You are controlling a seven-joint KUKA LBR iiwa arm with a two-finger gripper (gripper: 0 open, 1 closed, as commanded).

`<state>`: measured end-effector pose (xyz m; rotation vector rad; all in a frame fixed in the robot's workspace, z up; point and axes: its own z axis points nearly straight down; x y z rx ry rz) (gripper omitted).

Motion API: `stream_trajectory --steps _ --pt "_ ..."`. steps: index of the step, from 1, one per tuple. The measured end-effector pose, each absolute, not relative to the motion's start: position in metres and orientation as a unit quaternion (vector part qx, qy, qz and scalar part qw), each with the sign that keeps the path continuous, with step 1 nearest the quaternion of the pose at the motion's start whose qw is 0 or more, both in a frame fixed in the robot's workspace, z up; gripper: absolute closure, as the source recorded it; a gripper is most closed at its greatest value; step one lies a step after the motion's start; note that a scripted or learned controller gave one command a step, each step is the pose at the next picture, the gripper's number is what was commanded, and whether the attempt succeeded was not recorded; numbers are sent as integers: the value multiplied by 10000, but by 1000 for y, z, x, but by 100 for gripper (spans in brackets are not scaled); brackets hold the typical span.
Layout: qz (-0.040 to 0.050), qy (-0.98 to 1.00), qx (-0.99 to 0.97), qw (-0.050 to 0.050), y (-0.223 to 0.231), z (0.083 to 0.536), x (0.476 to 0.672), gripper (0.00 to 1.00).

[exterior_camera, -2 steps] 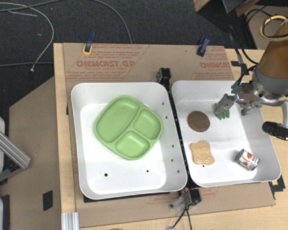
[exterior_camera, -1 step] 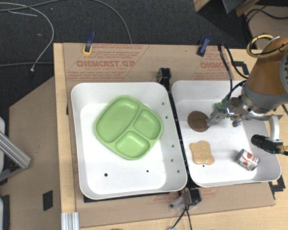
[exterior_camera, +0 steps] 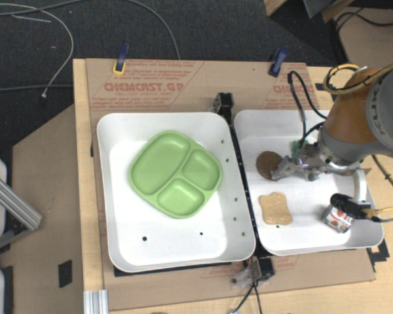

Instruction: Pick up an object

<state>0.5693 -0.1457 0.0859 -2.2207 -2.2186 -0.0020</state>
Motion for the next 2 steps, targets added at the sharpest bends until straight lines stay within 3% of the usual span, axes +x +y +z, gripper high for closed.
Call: stream_trajectory --steps 1,2 --pt "-38 -7072 -7070 -26 -145 102 572 100" --pt "-16 -7077 -7065 -21 -137 152 569 100"
